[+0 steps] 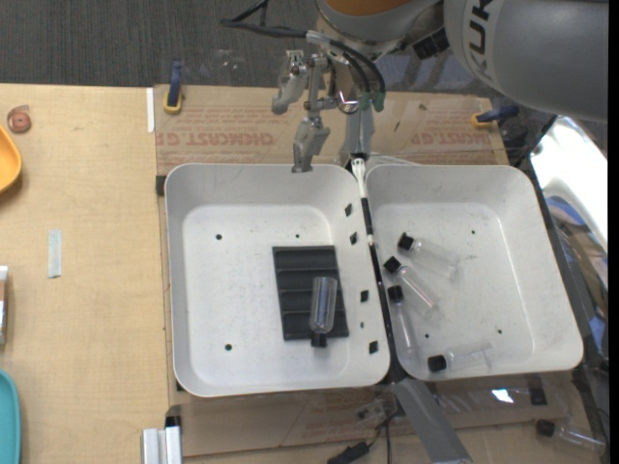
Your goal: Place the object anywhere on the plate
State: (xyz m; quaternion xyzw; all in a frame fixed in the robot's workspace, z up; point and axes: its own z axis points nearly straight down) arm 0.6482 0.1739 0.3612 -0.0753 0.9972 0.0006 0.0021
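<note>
From my seat, the left bin (193, 288) takes up the centre-left of the frame, and near its middle lies the black ribbed plate (302, 283). A clear vial with a black cap (322, 307) rests lengthwise on the plate's right half, cap toward the bottom of the frame. I judge the placing done: the vial sits in the plate's grooves, which should stop it rolling off.

Above the bins' shared far rim, at upper centre, the gripper (332, 158) hangs raised with its fingers apart and nothing between them, well clear of the plate, I suppose so as not to disturb the vial.

In the right bin (522, 259), three more capped clear vials (426, 252) lie loosely at mixed angles toward its left and lower side, presumably stock waiting to be picked.
</note>
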